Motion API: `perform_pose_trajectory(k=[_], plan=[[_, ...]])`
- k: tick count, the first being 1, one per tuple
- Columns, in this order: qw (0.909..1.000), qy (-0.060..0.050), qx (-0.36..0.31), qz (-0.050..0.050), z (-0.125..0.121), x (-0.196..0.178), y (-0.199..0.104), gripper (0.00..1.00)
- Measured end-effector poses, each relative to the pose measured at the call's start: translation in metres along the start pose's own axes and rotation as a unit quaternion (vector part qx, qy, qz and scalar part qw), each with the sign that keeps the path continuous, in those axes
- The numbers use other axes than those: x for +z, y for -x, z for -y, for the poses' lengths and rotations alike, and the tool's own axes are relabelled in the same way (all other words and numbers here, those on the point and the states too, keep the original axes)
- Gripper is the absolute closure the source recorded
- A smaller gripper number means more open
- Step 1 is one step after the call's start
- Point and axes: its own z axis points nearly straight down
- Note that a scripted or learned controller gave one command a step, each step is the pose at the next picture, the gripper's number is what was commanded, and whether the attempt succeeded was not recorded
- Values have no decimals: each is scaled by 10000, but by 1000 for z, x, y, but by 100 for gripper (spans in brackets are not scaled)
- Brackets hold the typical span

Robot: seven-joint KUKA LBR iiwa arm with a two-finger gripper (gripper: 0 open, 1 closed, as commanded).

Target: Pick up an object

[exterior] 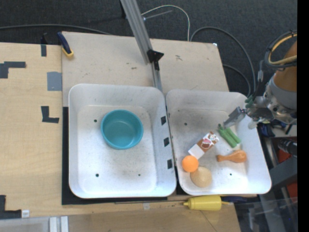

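1. The grey two-finger gripper [235, 117] sits at the right of the frame, over the upper right part of the right shallow white bin [193, 103], with the grey arm and its orange band [285, 57] behind it at the far right edge.
2. Whether it is released or clenched cannot be told from this view; nothing is seen held by it.
3. Just below the gripper in the right bin lies a green stick-shaped object [229, 135], slanted.
4. Left of that lies a small white and red carton [204, 145], tilted.
5. Below the green object lies an orange-brown drumstick-shaped toy [232, 156].
6. An orange ball [190, 164] touches a tan rounded lump [201, 177] in the lower part of the right bin.
7. The left shallow white bin [79, 129] holds a round teal plastic bowl [122, 129], upright, in its upper middle.
8. A yellow bottle [204, 203] lies on its side on the bench, just below the right bin.
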Motion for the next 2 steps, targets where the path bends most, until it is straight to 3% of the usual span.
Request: perform_pose_trajectory(k=[1, 2], plan=[[10000, -1, 1, -1, 0, 0, 0, 0], [10000, -23, 6, -1, -1, 48, -9, 0]])
